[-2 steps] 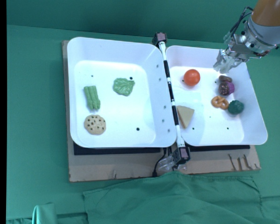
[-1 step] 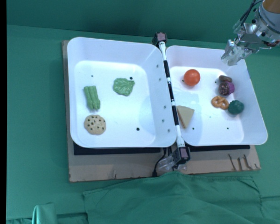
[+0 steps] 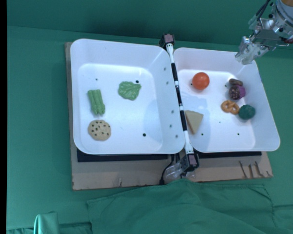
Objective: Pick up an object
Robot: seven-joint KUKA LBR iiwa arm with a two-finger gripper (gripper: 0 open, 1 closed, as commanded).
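My gripper point(image 3: 246, 52) hangs above the far right corner of the right bin point(image 3: 263, 135), apart from everything in it. In that bin lie an orange ball point(image 3: 200, 80), a purple and brown piece point(image 3: 236, 88), a small pretzel point(image 3: 229, 107), a dark green broccoli piece point(image 3: 246, 112) and a tan cheese wedge point(image 3: 194, 120) by the divider. The left bin point(image 3: 83, 140) holds a green asparagus bundle point(image 3: 95, 101), a lettuce leaf point(image 3: 129, 89) and a chocolate chip cookie point(image 3: 99, 129).
A black and white striped bar point(image 3: 178, 99) runs between the two bins. Both bins rest on a cardboard sheet point(image 3: 112, 174) over green cloth, which is bunched up at the front.
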